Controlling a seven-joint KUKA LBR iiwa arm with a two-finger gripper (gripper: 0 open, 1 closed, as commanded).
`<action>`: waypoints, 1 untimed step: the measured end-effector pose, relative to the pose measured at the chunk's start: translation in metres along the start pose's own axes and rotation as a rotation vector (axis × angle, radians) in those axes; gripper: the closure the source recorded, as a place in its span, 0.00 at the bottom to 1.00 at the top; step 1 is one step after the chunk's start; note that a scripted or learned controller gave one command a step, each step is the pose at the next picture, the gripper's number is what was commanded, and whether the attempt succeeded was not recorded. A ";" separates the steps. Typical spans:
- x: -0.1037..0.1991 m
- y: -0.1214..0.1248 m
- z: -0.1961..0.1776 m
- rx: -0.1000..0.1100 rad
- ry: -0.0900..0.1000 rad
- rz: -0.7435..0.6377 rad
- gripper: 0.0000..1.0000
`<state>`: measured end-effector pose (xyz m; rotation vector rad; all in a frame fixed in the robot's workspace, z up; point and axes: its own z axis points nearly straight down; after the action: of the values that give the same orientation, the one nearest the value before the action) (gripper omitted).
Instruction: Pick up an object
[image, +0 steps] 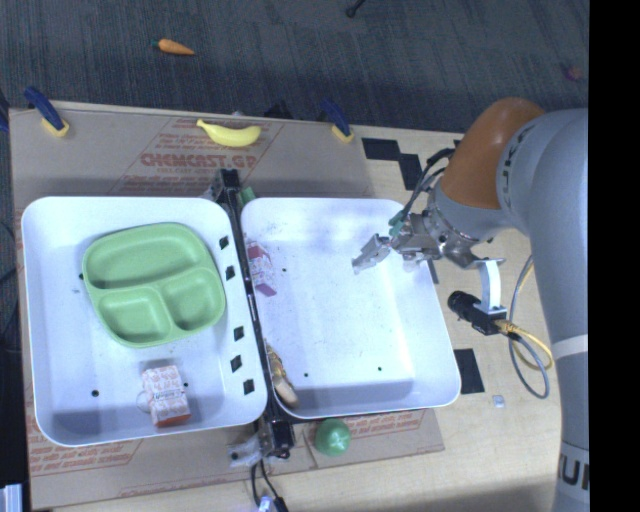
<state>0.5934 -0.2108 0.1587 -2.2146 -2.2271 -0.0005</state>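
Reading "CHEMCAST" at upper left, cardboard (150, 160) underlies two bins; gripper (372, 252) (open or closed, I cannot tell) hovers over right bin (340, 350).

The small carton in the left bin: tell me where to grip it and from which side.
Grip the small carton across its two long sides, coming straight down from above. It seems to lie flat on the left bin floor, near the front wall, with free space either side. The green tray sits just behind it, so a sideways approach looks cramped.

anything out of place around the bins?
Yes: a banana lies on the cardboard behind the bins, a green ball sits in front of the right bin, and an orange object is on the floor.
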 end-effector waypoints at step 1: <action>0.000 0.057 -0.009 0.000 0.000 0.000 0.00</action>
<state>0.6509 -0.2105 0.1673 -2.2148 -2.2268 -0.0010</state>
